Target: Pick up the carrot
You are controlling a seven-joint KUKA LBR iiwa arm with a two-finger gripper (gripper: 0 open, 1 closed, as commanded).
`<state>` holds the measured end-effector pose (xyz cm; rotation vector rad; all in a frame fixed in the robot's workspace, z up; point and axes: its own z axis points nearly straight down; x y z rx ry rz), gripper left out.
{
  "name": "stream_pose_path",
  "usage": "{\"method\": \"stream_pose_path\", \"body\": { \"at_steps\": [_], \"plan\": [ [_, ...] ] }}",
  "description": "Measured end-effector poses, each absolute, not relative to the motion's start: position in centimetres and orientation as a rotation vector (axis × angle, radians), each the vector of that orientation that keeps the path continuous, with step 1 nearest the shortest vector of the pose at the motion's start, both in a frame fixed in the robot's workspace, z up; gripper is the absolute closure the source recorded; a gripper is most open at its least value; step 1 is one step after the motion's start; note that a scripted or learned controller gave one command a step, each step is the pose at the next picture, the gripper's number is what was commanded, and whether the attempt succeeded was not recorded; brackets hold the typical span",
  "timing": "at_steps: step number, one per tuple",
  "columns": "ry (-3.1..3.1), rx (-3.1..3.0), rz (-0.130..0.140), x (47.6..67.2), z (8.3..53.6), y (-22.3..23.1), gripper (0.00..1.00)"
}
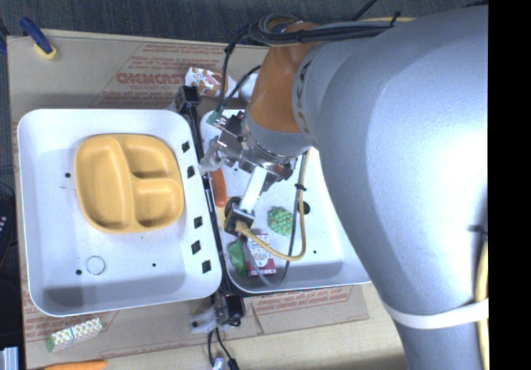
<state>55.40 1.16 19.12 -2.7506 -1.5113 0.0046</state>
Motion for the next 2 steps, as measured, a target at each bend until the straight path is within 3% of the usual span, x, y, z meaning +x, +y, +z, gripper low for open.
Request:
{"method": "stream_pose_path", "body": {
  "at_steps": [1,2],
  "plan": [
    [-1.520,-2.743,0.010,55.4,20.1,1.2,1.00],
    [-1.576,-2.712,0.009,50.1,19.1,4.7,1.00]
  ]
}}
